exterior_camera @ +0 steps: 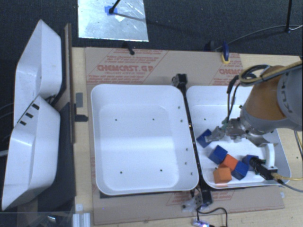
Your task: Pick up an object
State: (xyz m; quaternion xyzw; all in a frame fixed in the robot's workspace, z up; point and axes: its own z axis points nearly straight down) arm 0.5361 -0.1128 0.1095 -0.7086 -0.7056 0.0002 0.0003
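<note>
The right bin (208,105) holds several small blocks near its front. A blue block (204,138) lies against the bin's left wall. Another blue block (218,153) sits just behind an orange block (230,161). A second orange block (222,175) and a third blue block (240,170) rest at the front edge. My gripper (218,132) hangs low over the right bin, just right of the leftmost blue block and above the cluster. Nothing can be seen held in it.
The left bin (142,103) stands beside the right one, with a black divider between them. Two white tubs (33,126) lie off the bench at the far left. A shiny metal sheet (112,13) lies behind the bins.
</note>
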